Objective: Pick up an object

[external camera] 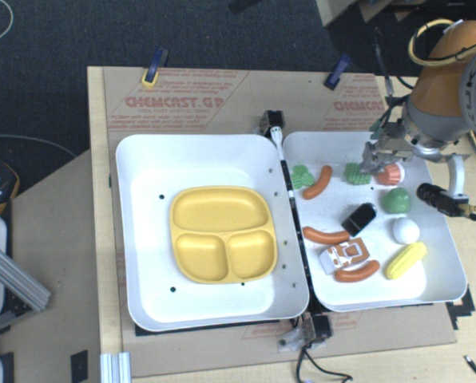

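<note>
arm: grey with orange band, comes in from the right, wrist over the back of the right bin (454, 270)
end effector (375, 164): low at the right bin's rear, above a green piece (356, 174) and a red-and-white piece (391, 174); can't tell whether it's open, closed or gripping anything
right bin contents, rear: green leafy toy (302, 175) by the left wall, sausage (318, 181) touching it on its right
right bin contents, middle: green round toy (396, 201) right of centre, black block (358, 217) tilted at centre, white egg (405, 231) near the right wall, second sausage (326, 234) near the left wall
right bin contents, front: orange-and-white packet (345, 254), third sausage (357, 272) just in front of it, yellow corn-like piece (405, 260) to the right
left bin (134, 214): holds a yellow three-compartment plate (222, 234), roughly centred
table (102, 134): brown board with red lettering under both bins, blue clamps at the back edge
</note>
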Available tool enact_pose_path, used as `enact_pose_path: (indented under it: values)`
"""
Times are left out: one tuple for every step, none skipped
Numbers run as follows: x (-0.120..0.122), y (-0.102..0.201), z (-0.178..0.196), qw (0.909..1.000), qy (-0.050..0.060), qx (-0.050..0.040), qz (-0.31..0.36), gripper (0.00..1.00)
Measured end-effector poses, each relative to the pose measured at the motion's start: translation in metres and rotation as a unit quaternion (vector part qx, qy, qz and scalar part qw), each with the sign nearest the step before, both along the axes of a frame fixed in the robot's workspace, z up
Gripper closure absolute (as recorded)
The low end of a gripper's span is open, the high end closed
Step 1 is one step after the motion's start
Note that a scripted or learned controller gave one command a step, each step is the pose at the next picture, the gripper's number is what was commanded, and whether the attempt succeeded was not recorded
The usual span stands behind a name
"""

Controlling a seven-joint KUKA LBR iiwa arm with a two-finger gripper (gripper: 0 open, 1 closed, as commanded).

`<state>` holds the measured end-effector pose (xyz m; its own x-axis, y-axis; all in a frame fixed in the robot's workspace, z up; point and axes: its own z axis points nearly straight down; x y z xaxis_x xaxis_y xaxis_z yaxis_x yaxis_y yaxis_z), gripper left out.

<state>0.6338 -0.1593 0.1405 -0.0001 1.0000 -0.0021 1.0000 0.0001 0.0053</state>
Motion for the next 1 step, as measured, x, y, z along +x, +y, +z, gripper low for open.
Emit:
enact_pose_path:
  values:
    - [0.0034, -0.0024, 0.0651, 1.0, -0.002, -0.0007, 0.001, 1.0]
